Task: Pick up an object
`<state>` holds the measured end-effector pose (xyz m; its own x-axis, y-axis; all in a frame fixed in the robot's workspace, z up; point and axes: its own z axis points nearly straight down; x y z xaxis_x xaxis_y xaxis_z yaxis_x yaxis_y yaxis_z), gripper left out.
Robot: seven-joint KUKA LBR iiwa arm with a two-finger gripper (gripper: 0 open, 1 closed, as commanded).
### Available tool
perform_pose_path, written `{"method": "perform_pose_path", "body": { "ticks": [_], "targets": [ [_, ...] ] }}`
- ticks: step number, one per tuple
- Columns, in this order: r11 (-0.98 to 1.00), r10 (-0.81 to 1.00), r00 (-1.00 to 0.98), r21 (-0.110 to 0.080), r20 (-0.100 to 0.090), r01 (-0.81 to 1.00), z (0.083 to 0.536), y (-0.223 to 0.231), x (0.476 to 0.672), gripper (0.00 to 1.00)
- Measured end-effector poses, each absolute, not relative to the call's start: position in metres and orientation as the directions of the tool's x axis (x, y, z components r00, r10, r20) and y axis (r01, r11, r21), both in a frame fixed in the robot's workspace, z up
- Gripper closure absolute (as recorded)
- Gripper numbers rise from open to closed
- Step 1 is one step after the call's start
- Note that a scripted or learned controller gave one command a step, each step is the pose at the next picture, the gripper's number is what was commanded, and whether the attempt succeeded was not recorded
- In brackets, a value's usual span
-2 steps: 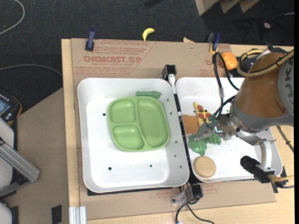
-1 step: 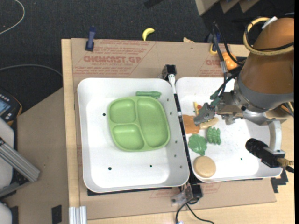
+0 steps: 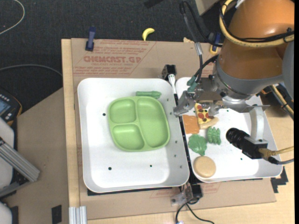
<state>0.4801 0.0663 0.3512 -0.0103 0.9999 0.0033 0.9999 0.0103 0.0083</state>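
We position end effector (image 3: 198,107) over pizza slice (image 3: 204,115) in right bin (image 3: 261,169); finger state: cannot tell. Next: descend, confirm grasp, lift.

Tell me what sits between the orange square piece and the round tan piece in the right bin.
In the camera view, a green leafy toy lies between the orange square and the round tan piece.

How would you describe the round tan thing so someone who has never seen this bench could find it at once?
Start at the right-hand white bin, the one the arm reaches over. Follow the row of toy foods along its left side toward the near edge, past the green leafy piece. The last one is the round tan bun: smooth, plain, disc-shaped, and closest to the bin's front rim.
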Motion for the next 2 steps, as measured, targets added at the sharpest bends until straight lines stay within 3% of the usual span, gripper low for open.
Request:
{"method": "perform_pose_path", "body": {
  "ticks": [1,2],
  "targets": [
    [0.002,1.0,-0.002,0.003,0.0,1.0,0.358,0.061,0.48,1.0],
    [0.003,1.0,-0.003,0.008,0.002,1.0,0.421,0.086,0.481,1.0]
  ]
}}
